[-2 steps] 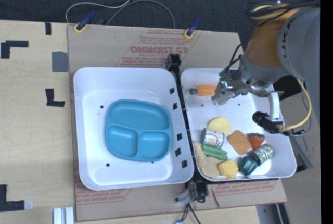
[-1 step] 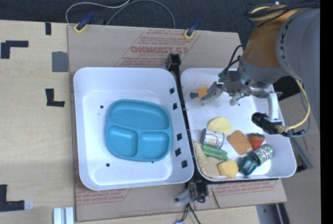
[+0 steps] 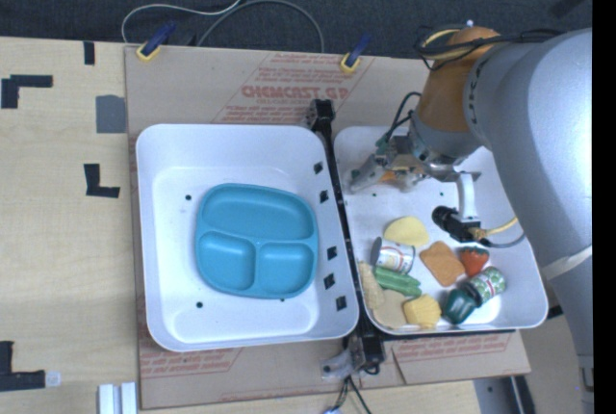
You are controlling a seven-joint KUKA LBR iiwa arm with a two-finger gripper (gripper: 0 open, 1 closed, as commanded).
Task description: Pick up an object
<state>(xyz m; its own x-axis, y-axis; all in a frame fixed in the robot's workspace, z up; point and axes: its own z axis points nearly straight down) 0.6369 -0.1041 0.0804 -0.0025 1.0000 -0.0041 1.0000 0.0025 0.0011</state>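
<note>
Blue divided plate (image 3: 256,241) in left bin (image 3: 162,162)

The arm (image 3: 544,104) is a fat, smooth, light-grey cylinder with a rounded shoulder. An orange band (image 3: 445,99) rings it above the wrist. At nine o'clock from that band sits the small metallic end effector (image 3: 377,167), wrapped in thin cables.

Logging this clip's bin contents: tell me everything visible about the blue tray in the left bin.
The blue tray is a rounded, smooth, plastic-looking dish with three compartments: one wide one across the top and two smaller ones below. It lies flat and upright near the middle of the left bin, resting on the bin's floor, with nothing in it.
</note>
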